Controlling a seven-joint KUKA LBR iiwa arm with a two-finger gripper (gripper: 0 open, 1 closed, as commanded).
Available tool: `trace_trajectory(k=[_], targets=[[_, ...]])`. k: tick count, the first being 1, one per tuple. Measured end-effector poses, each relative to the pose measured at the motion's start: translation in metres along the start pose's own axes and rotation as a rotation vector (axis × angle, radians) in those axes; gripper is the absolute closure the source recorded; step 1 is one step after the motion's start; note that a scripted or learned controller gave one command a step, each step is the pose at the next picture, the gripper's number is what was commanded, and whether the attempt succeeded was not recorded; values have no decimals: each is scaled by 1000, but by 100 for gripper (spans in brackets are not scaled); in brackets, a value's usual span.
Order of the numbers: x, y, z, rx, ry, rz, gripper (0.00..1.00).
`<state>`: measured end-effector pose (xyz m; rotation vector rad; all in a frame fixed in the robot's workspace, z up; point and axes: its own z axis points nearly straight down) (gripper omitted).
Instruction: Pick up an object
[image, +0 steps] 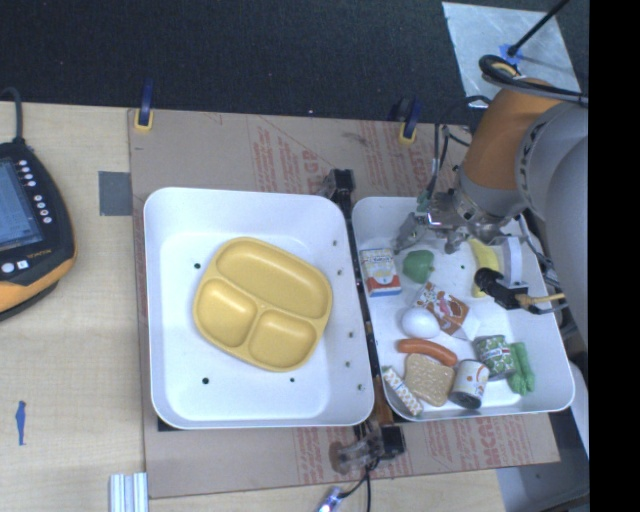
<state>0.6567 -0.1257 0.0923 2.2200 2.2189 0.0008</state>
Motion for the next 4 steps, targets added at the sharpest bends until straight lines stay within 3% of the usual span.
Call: trace_trajectory(k=[1,2,3,4], targets=[[29,-1,0,7,1,-6,0],[-3,-41,0,7,0,-5,0],[-2,-25,0,5,1,-5,0],[-3,-25,-10,7,0,-7,100]])
